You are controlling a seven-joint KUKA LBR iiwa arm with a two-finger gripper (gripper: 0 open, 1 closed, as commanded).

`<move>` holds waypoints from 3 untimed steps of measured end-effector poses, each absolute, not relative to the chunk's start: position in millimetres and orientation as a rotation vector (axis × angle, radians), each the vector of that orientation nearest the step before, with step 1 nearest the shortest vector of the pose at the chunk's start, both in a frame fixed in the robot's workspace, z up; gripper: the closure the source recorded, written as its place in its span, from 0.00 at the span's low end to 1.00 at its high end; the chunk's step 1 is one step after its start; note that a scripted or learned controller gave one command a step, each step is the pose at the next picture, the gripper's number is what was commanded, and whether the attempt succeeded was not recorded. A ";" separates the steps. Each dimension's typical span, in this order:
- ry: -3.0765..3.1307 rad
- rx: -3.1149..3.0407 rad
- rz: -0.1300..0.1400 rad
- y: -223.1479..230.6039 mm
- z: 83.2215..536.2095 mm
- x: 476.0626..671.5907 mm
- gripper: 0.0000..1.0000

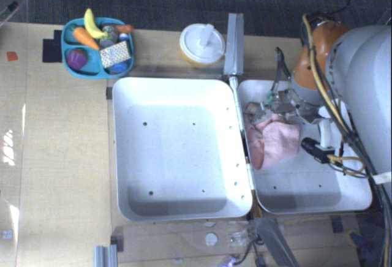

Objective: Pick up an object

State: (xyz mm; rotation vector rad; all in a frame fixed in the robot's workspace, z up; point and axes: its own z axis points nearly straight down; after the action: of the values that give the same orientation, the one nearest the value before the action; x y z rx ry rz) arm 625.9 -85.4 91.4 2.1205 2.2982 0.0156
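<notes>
Pink cloth (274, 142) lies in right bin (318, 195), directly below pincer (274, 105), toward bench's front edge; finger state unclear.

The grey arm (361, 70) reaches in from the right, its orange band (315, 51) above the wrist. The wrist tilts down and leftward, carrying the tool (269, 109) low at the upper left of the right side. Yellow and black cables (334, 119) trail along the arm.

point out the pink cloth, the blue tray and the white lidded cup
pink cloth (274, 140), camera view, middle of its folds
blue tray (66, 68), camera view, lower left rim
white lidded cup (202, 43), camera view, centre of lid
</notes>
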 end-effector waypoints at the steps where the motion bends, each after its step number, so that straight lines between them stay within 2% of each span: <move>1: 2.529 1.855 0.005 -77.9 186.8 670.2 0.00; 2: 2.519 1.857 0.010 -108.4 90.7 657.0 0.00; 3: 2.522 1.845 0.015 -106.1 103.4 659.4 1.00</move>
State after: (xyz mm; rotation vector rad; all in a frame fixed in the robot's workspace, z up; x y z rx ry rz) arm 659.4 -106.1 103.4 1.8452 2.5216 0.0155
